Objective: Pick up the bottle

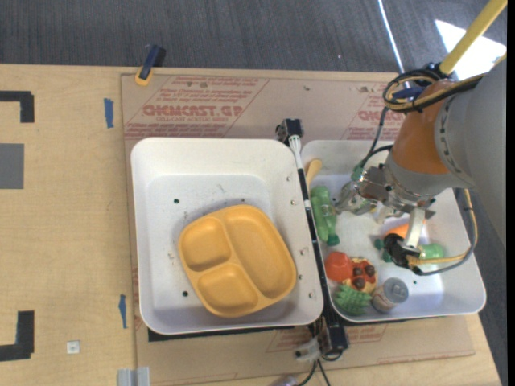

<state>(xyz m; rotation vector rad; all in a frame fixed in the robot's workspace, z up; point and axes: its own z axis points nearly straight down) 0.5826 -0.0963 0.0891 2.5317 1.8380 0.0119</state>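
Note:
The bottle (pixel 325 214) is green and lies lengthwise along the left wall of the right bin (pixel 463 300). My gripper (pixel 360 197) hangs low over the middle of that bin, just right of the bottle and a little apart from it. Nothing shows between the gripper and the bottle. The grey arm with its orange band (pixel 418 147) comes in from the right and hides the bin's back right part.
The left bin (pixel 153 215) holds a yellow divided plate (pixel 236 259). In the right bin's front part lie a red toy (pixel 339 264), a leafy green toy (pixel 349 297), a grey round lid (pixel 392 292), and an orange piece (pixel 395 236) beside a small green piece (pixel 432 252).

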